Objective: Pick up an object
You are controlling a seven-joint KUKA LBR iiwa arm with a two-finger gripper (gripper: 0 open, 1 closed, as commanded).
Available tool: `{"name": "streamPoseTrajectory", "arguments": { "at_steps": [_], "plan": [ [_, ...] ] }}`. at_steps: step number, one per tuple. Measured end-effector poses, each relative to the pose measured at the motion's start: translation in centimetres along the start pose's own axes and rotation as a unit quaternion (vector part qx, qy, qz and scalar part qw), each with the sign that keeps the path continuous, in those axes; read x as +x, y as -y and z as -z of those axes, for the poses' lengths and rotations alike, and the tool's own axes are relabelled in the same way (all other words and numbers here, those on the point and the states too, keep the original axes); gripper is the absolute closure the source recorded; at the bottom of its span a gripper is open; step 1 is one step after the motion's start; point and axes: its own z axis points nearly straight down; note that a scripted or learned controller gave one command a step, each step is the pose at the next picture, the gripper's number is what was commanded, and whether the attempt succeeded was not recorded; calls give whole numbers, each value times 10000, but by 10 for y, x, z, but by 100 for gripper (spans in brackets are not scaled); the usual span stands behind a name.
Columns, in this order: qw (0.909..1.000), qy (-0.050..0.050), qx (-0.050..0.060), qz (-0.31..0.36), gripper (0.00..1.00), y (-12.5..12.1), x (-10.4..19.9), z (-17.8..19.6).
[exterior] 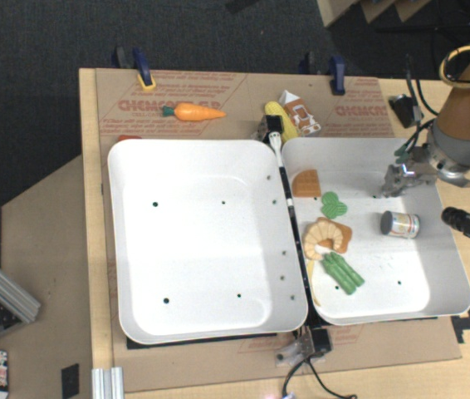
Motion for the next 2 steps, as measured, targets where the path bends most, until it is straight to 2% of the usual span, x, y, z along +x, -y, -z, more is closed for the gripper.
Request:
{"name": "streamPoseTrajectory", "arguments": {
  "at_steps": [1, 2],
  "plan": [
    [10000, 7, -18, 5, 100, -4, 0, -8],
    [10000, 15, -44, 6, 100, -24, -1, 9]
  ]
}}
